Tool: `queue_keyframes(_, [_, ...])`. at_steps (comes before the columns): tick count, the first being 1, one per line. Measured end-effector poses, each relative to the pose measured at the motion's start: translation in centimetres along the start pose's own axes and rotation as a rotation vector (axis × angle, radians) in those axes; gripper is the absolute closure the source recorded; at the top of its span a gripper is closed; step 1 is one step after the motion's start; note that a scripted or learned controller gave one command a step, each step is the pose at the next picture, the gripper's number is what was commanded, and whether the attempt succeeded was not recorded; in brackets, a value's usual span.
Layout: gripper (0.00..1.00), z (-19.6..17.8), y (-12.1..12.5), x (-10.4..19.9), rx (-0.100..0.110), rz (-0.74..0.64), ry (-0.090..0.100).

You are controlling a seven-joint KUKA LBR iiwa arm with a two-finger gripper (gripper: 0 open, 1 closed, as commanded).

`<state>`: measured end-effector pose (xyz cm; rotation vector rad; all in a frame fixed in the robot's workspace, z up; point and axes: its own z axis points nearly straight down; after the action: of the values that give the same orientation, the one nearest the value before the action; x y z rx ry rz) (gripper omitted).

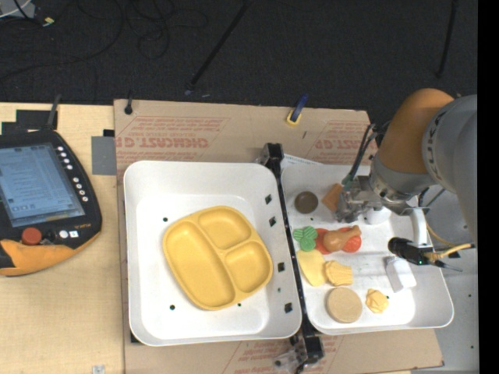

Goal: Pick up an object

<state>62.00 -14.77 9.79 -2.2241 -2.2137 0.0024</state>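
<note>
Left bin (148,209): open white floor around a yellow divided plate (218,255) at centre.
Right bin (437,306): crowded left half, with brown disc (306,202), green piece (305,235), red-orange piece (343,240), yellow pieces (326,271), tan round (344,304). Bare floor toward right rim. Grey arm (437,162) overhanging upper right corner.

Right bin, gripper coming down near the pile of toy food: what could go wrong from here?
1. The gripper sits over tightly packed items: the red and orange piece touches the green piece, so a grasp may drag a neighbour along.
2. The round tan disc lies flat and low, so fingers could slide off it.
3. The gripper is close to the right bin back wall, so a descent there might clip it.
</note>
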Motion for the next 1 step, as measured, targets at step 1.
queue_keyframes(1, [1.00, -6.21, 0.44, -0.33, -0.006, -0.003, -0.002])
